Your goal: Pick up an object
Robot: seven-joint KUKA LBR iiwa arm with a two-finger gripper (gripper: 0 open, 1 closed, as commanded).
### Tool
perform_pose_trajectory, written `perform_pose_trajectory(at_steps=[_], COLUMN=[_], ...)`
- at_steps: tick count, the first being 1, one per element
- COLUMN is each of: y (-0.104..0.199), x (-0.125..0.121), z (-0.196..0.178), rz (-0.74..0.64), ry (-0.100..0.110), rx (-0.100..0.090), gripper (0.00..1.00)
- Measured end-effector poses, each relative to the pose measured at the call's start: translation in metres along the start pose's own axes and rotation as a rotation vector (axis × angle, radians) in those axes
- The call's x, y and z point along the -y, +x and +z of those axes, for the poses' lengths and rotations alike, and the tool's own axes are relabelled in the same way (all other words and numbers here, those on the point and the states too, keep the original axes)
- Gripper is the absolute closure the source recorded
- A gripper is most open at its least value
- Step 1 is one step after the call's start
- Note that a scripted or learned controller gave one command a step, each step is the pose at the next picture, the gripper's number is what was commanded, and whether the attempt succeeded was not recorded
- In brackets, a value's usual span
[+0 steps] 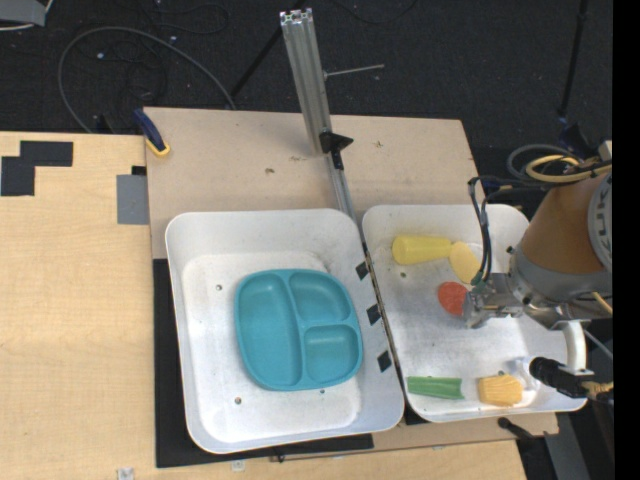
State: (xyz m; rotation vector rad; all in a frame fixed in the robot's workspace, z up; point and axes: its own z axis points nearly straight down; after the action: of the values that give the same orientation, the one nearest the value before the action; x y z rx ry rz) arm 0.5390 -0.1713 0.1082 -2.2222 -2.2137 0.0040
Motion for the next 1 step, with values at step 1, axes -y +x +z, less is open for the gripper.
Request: perform_pose_trajectory(at_steps=[1], y=[-0.0006], x=[0.0043], z=[-0.0427], rz=[0.0], ry=[-0.006], rx=[0.002], gripper=[1.0])
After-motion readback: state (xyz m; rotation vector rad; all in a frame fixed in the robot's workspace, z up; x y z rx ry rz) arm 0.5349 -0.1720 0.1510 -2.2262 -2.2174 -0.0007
